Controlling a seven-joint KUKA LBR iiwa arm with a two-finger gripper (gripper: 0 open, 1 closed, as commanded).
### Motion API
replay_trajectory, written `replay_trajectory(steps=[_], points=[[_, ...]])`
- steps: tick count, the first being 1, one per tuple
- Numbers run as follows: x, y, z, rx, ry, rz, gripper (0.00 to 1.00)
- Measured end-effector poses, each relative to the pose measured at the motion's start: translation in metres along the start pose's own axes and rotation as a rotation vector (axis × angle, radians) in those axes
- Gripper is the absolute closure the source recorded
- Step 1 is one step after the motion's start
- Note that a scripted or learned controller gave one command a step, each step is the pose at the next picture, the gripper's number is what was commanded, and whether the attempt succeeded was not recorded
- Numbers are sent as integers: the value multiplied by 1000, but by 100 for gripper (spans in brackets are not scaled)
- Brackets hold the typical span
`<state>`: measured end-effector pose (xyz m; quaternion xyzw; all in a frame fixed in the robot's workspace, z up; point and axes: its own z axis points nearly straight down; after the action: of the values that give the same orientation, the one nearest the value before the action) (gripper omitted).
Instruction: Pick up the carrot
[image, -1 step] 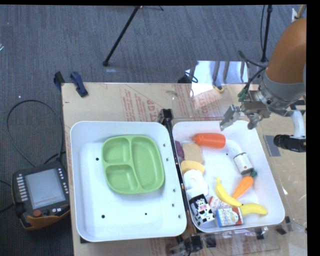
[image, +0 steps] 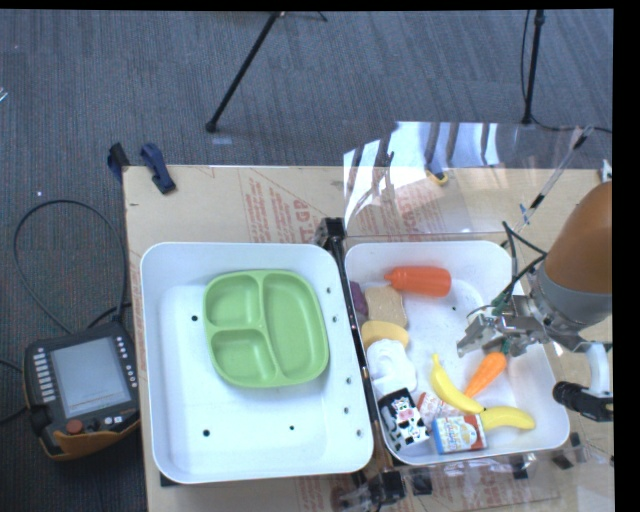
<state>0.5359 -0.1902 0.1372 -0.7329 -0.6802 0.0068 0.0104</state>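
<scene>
The carrot (image: 484, 375) is small and orange and lies tilted in the right bin (image: 470, 252), near its right wall. Its upper end reaches under my gripper (image: 493, 343). The gripper hangs just over that end, open, with one finger (image: 468, 343) spread out to the left of the carrot. Nothing is held between the fingers. The carrot's lower tip points down-left toward a banana (image: 452, 387).
The right bin also holds a red-orange sausage (image: 418, 281), a bread slice (image: 386, 305), a white item (image: 386, 358), a second banana (image: 507, 418), a cow-print carton (image: 401, 416) and a juice box (image: 457, 435). A green divided plate (image: 266, 327) sits in the left bin (image: 175, 390).
</scene>
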Motion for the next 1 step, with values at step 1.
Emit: replay_trajectory(steps=[1], points=[[-5,-6,53,-11,2,108,0]])
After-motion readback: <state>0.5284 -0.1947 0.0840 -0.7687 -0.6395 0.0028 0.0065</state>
